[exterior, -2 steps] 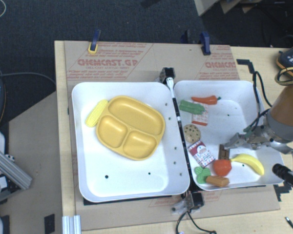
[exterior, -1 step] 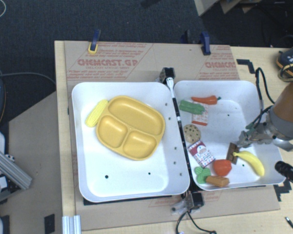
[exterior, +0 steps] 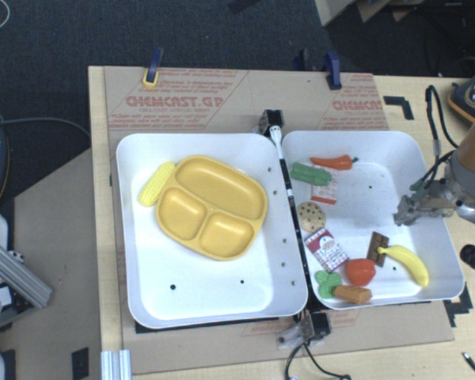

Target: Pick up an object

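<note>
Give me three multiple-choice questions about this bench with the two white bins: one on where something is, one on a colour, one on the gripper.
1. Where does the yellow plastic corn cob lie?
A. left bin
B. right bin
C. on the bench

2. What colour is the three-compartment plastic tray?
A. red
B. yellow
C. blue

3. The two-finger gripper is
A. lifting the tray
B. over the right white bin, above the yellow plastic banana
C. over the left bin

Answers: A, the cob lies beside the tray; B, it is yellow throughout; B, it sits at the right bin's edge.
</note>
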`<action>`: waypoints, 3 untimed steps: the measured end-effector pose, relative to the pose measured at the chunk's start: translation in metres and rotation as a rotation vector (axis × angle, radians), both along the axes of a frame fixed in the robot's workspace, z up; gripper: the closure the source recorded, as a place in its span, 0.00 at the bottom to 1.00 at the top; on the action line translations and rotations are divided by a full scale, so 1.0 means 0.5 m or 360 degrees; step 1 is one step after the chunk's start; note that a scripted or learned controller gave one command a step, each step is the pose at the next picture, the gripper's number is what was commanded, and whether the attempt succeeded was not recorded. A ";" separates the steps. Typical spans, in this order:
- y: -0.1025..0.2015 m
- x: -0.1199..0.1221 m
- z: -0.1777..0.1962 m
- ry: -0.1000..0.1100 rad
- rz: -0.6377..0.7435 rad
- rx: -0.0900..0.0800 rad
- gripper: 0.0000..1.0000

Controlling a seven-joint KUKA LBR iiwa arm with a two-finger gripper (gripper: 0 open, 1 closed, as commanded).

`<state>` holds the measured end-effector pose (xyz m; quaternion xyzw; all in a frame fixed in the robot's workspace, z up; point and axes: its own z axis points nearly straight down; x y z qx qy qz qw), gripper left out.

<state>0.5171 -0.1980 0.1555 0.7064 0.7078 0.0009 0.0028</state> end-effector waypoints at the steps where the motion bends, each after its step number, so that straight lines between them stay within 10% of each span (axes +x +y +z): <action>1: -0.013 0.012 0.092 0.0000 -0.0001 -0.0001 1.00; 3: 0.098 -0.005 0.160 0.0010 0.0006 0.0009 1.00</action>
